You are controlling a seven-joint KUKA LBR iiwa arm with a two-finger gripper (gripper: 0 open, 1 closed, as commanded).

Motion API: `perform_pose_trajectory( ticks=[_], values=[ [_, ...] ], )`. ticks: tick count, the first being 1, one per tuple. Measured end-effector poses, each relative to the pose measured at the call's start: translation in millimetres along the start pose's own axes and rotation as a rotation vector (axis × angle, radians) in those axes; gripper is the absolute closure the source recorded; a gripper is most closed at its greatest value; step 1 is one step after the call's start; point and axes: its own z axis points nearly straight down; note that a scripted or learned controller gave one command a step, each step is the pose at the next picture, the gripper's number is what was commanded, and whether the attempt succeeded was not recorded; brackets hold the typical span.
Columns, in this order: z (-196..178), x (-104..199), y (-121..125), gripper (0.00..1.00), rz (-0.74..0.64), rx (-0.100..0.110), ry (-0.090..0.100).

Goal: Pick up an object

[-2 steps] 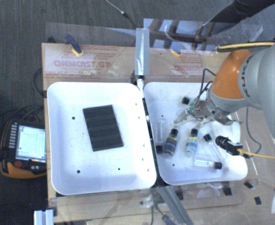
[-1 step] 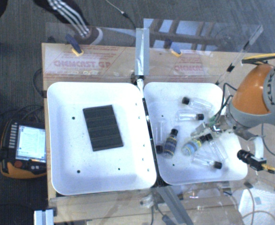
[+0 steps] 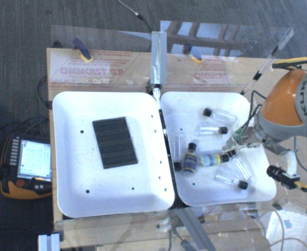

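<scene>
Reaching in from the right, the arm [image 3: 284, 106] is cut off by the frame edge, w/ only the orange band and grey wrist seen. The end effector [image 3: 243, 139] is small, cluttered by cables and partly hidden under the wrist; whether it is open or closed can't be told, and nothing is clearly seen in its grasp. It is seen over the right bin [image 3: 184, 101], near the bin's right side, just beside the clear vials.

Several clear vials w/ black caps are scattered in the right bin, hard to separate against the white. One vial w/ a label [image 3: 213, 159] is laid w/ its long axis approx. left-right, cap toward the right, close to the end effector. A small dark bottle [image 3: 190, 160] is seen just left of it, its cap pointing up in the view. Another vial [image 3: 231, 181] is laid near the front, cap to the right.

A dark ridged flat pad [image 3: 115, 142] is laid in the left bin [image 3: 69, 192], long axis approx. front-back, slightly tilted.
</scene>
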Motion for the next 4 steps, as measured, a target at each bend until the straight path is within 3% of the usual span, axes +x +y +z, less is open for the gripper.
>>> perform_pose_trajectory(
  ticks=[1, 2, 3, 4],
  values=[
    [0, 0, 0, 0.0, 0.0, 0.001, 0.0],
    [9, 1, -15, 0.0, -0.018, -0.004, 0.003],
    [9, 18, -39, 0.0, -0.072, -0.001, -0.007],
    [10, -7, 32, 0.0, -0.087, 0.006, 0.01]
  ],
)
